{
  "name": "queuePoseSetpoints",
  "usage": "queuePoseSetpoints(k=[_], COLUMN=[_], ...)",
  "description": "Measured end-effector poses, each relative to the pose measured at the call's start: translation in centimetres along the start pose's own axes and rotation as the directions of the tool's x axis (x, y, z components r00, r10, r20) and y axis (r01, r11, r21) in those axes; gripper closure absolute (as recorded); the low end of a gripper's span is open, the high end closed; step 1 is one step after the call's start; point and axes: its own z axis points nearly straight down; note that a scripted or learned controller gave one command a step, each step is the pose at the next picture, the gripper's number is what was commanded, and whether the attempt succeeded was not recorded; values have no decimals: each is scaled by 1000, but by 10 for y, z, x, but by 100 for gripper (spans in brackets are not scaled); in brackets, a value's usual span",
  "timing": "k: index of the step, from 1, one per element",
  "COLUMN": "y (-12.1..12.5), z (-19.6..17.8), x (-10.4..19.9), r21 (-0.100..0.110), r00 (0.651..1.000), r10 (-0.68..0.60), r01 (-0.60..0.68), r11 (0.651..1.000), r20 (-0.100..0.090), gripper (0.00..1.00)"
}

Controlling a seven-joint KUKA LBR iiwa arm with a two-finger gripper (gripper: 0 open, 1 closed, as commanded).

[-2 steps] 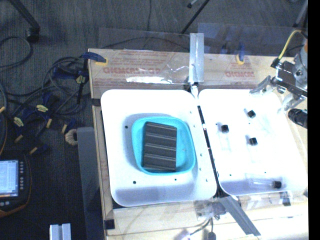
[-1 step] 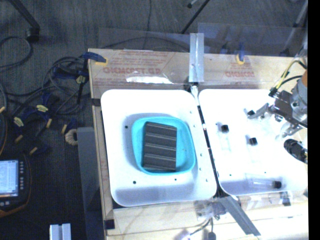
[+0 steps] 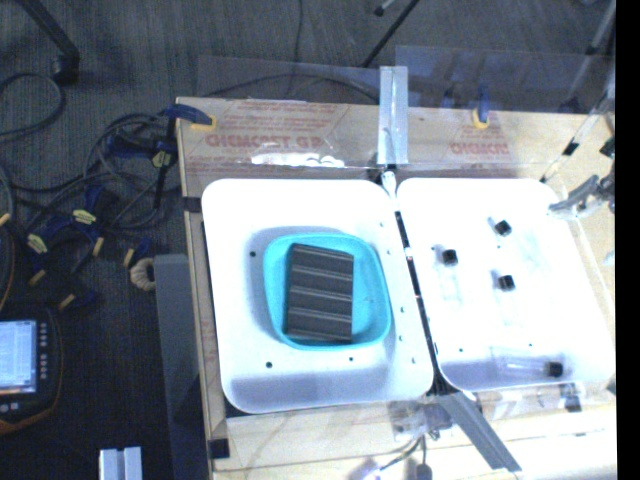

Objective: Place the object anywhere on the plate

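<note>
Dark ribbed block [image 3: 320,292] flat on the blue plate [image 3: 372,298] in the left bin [image 3: 230,268]; pincer state impossible to tell.

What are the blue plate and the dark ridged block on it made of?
The blue plate looks like plastic: even turquoise color, smooth rounded rim, a soft sheen. The dark ridged block lying on it looks like matte rubber or plastic, dark grey with grooves running across it and no shine; the view leaves open which. The white bin under them seems to be smooth molded plastic too.
</note>
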Motion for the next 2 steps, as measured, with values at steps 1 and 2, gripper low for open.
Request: queuePoseSetpoints(k=[1, 2], y=[-7, 62], z=[147, 92], x=[-5, 49], r21=[5, 1], r00=[1000, 994], r10=[6, -113], r01=[-6, 113], r11=[1000, 994], r20=[-1, -1], gripper=[0, 0])
